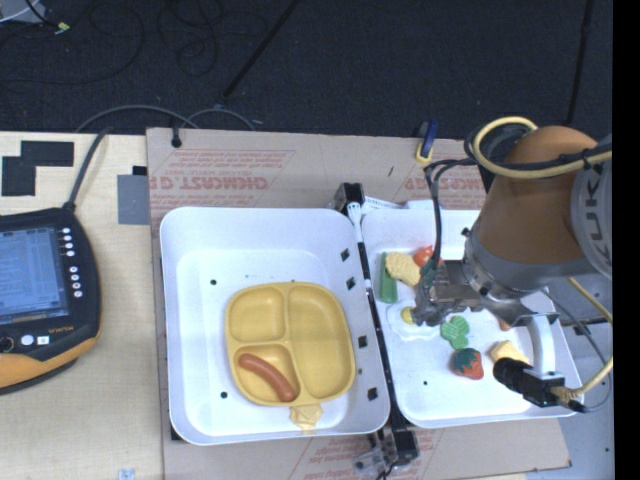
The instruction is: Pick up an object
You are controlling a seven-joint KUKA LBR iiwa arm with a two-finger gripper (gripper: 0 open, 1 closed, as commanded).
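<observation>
Hovering low over the right bin [430, 408], gripper [428, 306] sits among toy food near the bin's nine-o'clock side; cannot tell from this angle how the hand stands, and nothing visibly caught in it. Likely trouble: crowded pieces, so a descent may nudge the corn [402, 266] at eleven o'clock, or the fried egg [412, 320] just beneath, aside rather than trapping either. Counting: two bins, one yellow divided plate [290, 340] in the left bin [200, 258] carrying one sausage [266, 374], one strawberry [467, 363], one green broccoli piece [456, 331].
</observation>
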